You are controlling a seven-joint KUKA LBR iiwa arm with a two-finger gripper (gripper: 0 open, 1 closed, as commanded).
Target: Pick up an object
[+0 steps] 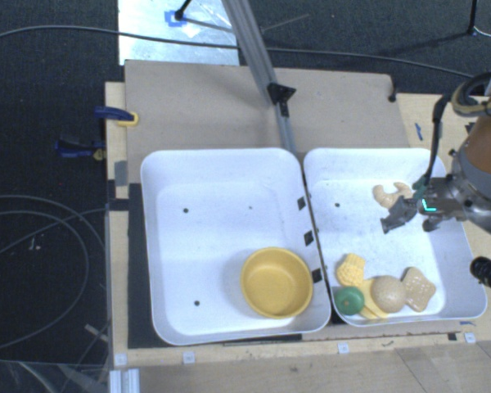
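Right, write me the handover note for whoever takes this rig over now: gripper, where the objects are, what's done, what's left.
Gripper: over the right bin, reaching in from the right, next to the small beige piece near the bin's upper middle. Nothing is visible between its fingers; whether they are open or shut cannot be told.
Right bin, front edge: yellow waffle piece, green round piece, tan ball, beige cracker-shaped piece, all clustered together.
Left bin: yellow bowl, upright, near the front right corner.
Done: no object lifted.
Left: grasp one object and raise it.
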